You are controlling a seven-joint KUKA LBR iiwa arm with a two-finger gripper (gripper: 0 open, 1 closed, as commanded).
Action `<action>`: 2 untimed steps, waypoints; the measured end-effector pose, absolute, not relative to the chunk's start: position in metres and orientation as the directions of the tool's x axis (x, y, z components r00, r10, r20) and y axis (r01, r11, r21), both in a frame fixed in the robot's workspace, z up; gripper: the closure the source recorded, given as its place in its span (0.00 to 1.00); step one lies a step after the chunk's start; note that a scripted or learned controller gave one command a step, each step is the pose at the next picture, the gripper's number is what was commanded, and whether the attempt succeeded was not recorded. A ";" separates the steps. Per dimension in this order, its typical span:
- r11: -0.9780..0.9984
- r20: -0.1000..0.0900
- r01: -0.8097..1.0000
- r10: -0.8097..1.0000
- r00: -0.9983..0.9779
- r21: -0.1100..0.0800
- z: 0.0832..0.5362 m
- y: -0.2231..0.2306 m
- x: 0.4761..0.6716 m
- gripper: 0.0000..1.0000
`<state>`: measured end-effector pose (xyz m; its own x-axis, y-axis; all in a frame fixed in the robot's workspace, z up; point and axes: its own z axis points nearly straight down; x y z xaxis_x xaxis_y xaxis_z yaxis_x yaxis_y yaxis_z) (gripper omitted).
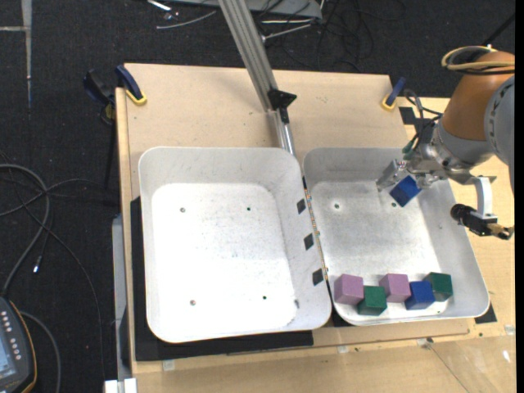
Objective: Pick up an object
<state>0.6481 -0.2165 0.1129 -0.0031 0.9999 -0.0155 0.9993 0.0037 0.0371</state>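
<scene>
the two bins, left (pixel 164 178) and right (pixel 458 244), are white with small dark specks, and they sit on a light tan wooden bench (pixel 205 105). in the right bin there are two purple blocks (pixel 349 288) (pixel 397 286), two green blocks (pixel 373 300) (pixel 440 285) and one blue block (pixel 420 294), and another blue block (pixel 404 191) is at the silver gripper (pixel 399 180). the arm (pixel 479 113) is grey with an orange band.

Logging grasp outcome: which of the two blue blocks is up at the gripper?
The blue block at the gripper, above the right bin's floor; the other blue block sits in the front row.
</scene>
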 end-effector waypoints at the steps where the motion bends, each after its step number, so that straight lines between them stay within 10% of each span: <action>1: 0.005 -0.014 0.999 1.000 -0.005 0.035 0.113 -0.217 0.649 0.00; 2: 0.004 -0.014 0.999 1.000 -0.003 0.037 0.113 -0.218 0.649 0.00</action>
